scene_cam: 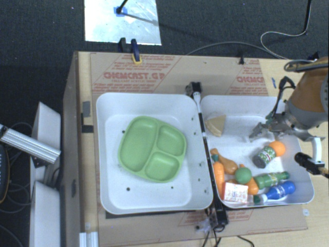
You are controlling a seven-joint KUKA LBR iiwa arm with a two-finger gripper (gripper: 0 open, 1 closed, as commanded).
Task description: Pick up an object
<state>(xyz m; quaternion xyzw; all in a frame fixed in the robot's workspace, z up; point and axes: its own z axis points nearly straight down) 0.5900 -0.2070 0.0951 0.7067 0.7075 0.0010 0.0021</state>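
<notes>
White plastic twice over: left bin (108, 153) and right bin (241, 112) set side by side on the bench, touching along their shared middle edge, probably so that a thing lifted from one can be dropped into the other. In the left bin, just a green divided plate (152, 149), lying flat near the centre.

Crowded toward the right bin's near edge and near-left corner, likely where loose things settle: a carrot (219, 175) along the left wall, a green ball (243, 175), a red-and-white box (235, 193), a green bottle (271, 179) and a blue bottle (278, 191), both on their sides. Apart from that heap, a tan wedge (216, 125) by the far-left corner.

Hanging over the right bin's far-right part, the gripper (263, 131), reaching in under the orange band (310, 86). Released or clenched: cannot tell, too small and blurred at this slant. Nothing plainly seen in its grasp. Just beside and below it, a small can (263, 157) touching an orange ball (278, 148), seemingly the nearest candidates for picking. Tricky, judging by that contact: a nudge to one could roll the other.

Underneath, a bench top (154, 71) of brown printed sheet, clamped at its far edge (135, 50). Beyond, dark carpet (41, 24), a shiny square sheet (121, 14) on it, and a thin cable (288, 34) looping at the upper right.
</notes>
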